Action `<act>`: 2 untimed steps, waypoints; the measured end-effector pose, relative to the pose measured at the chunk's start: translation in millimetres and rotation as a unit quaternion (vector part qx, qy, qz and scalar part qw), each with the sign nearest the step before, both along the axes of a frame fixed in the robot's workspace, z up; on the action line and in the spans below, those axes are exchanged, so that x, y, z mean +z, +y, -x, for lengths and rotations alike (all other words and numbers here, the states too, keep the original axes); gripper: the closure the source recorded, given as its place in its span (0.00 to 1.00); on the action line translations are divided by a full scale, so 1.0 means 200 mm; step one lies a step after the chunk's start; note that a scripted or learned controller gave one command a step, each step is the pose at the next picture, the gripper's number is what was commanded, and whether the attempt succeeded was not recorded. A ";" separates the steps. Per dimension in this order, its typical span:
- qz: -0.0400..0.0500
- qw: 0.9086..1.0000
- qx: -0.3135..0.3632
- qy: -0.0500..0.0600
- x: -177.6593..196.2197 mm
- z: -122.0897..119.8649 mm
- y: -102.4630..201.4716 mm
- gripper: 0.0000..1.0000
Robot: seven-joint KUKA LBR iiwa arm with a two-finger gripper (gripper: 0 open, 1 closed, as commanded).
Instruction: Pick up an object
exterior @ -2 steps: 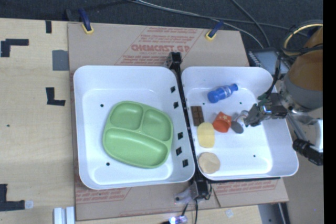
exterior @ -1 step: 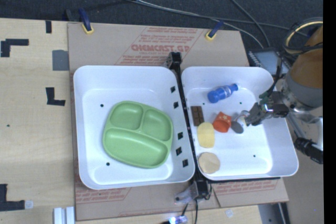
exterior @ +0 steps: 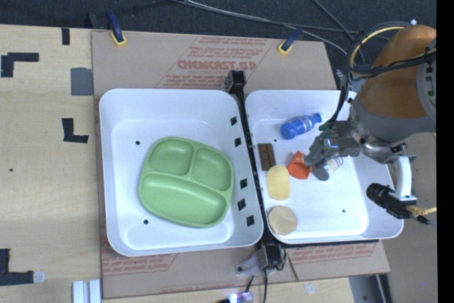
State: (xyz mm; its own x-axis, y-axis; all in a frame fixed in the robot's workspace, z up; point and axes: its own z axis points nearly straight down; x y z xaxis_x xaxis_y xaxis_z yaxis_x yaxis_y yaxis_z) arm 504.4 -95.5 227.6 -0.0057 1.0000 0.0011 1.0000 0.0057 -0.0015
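Gripper (exterior: 320,161), its opening impossible to judge, hangs beside the small orange-red plastic block (exterior: 299,167) in the right white bin (exterior: 355,220) (crowded by neighbours), so an off-centre approach might nudge it away.

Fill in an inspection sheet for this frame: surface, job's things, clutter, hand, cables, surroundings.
Surface: two shallow white bins, left bin and right bin, on a brown cardboard sheet on a wooden bench.
Job's things: right bin holds a blue plastic bottle, a small orange-red object, a brown rectangular block, a pale yellow rounded object and a beige round object.
Clutter: a green three-compartment plastic plate in the left bin.
Hand: the hand is low in the right bin beside the orange-red object; grip unclear.
Cables: black cables cross the dark floor behind the bench.
Surroundings: two blue-and-yellow clamps on the cardboard's far edge.
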 end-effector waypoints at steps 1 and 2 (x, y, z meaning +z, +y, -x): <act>0.000 1.000 0.001 0.000 0.04 -0.04 0.27 1.00; 0.000 1.000 0.000 0.001 -0.03 -0.04 0.52 1.00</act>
